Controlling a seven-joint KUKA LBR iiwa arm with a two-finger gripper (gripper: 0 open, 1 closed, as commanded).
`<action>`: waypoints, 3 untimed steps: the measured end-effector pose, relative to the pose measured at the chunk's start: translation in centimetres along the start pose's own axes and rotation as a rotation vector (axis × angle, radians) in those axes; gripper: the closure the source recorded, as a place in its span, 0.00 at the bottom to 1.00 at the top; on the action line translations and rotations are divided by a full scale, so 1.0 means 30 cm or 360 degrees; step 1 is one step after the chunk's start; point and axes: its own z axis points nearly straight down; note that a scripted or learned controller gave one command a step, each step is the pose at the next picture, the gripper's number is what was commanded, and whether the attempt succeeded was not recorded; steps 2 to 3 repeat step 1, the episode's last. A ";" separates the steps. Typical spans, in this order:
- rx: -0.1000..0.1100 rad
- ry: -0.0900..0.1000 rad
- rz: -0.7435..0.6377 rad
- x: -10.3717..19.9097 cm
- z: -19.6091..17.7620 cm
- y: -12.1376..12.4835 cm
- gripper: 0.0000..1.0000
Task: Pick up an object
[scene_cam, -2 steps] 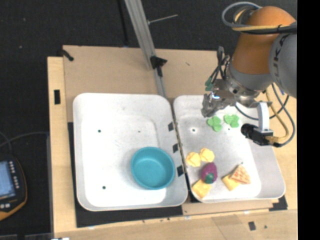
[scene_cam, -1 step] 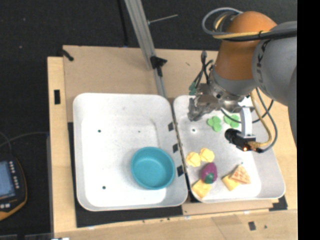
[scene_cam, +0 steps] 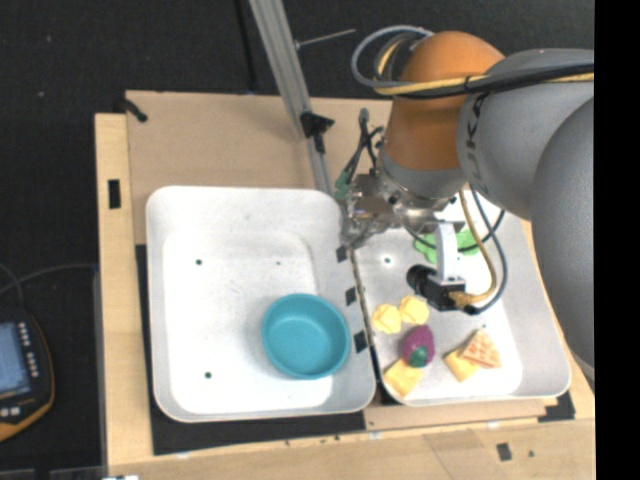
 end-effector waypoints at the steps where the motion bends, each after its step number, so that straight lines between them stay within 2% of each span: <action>1: 0.0005 0.0000 0.0000 0.166 0.033 -0.014 1.00; 3: 0.0005 0.0000 0.0000 0.166 0.033 -0.014 1.00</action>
